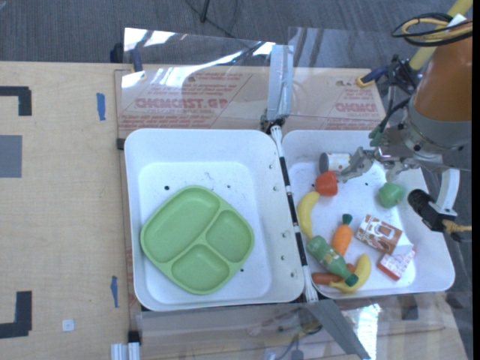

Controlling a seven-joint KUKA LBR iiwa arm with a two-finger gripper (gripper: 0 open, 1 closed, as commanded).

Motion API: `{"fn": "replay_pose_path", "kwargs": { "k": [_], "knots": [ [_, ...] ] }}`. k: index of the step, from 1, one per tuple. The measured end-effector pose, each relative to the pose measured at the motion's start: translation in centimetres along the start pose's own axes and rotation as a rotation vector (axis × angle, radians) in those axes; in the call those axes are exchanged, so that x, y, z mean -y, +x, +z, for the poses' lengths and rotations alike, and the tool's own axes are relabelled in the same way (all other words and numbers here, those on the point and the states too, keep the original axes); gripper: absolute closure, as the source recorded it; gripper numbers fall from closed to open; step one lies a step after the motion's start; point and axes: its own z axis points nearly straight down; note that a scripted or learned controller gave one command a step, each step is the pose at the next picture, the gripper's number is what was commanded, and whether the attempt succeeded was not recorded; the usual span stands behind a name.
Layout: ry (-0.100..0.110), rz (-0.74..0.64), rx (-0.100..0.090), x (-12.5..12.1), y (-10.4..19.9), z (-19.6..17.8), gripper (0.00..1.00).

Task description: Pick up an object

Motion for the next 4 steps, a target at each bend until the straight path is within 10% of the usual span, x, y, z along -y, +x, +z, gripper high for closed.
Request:
{"fn": "replay_pose_path", "kwargs": {
  "k": [2, 3, 4],
  "knots": [
    [-0.037, -0.294, 0.011, 6.8, 0.1, 11.8, 0.00],
    [-0.018, -0.304, 0.009, 8.0, 0.2, 14.8, 0.00],
    [-0.023, -0.301, 0.013, 8.0, 0.1, 13.7, 1.00]
  ]
}}
